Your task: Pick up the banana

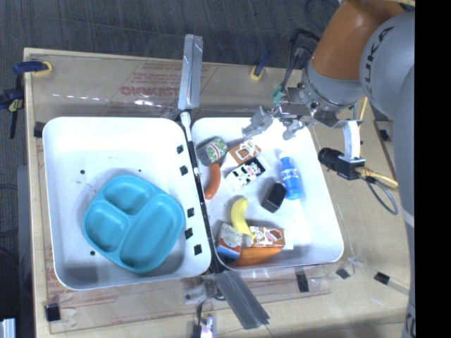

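- Two white bins are sitting side by side on the table [99, 62].
- The left bin [63, 139] is holding a blue plate [134, 222] with three parts in it.
- The right bin [317, 217] is holding lots of small things.
- The banana [240, 217] is lying near the front of the right bin, a bit left of the middle.
- A small carton [255, 238] is touching the banana at its front end, and a long orange carrot [257, 255] is lying just in front of that.
- A black block [273, 197] is sitting just to the right of the banana.
- A blue bottle [289, 178] is lying beside the black block, nearer the right wall.
- A black and white box [246, 172] is sitting behind the banana, with a brown box [244, 151] behind that.
- A red-orange sausage shape [212, 180] is lying by the left wall, and a green can [213, 149] is sitting behind it.
- My tool [271, 122] is hanging over the back of the right bin, well apart from the banana.
- My tool's fingers are spreading apart and nothing is between them.
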`<control>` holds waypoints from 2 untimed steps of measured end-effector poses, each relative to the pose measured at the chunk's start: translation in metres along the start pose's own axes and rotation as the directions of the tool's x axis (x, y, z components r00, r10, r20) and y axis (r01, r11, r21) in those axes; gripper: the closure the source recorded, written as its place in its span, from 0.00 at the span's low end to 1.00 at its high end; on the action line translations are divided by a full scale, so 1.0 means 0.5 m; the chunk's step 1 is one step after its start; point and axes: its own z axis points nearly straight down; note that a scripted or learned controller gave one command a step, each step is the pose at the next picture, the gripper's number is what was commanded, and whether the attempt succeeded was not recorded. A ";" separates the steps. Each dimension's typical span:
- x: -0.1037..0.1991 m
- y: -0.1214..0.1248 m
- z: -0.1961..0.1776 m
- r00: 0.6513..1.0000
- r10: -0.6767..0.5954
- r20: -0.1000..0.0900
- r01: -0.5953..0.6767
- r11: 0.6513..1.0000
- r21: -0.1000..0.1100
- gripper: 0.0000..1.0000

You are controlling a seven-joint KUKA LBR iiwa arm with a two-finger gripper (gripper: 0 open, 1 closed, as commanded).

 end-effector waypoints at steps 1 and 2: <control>-0.058 -0.097 0.312 0.958 0.286 -0.002 -0.286 0.958 -0.002 0.00; 0.054 -0.213 0.367 0.943 0.333 -0.002 -0.333 0.943 0.000 0.00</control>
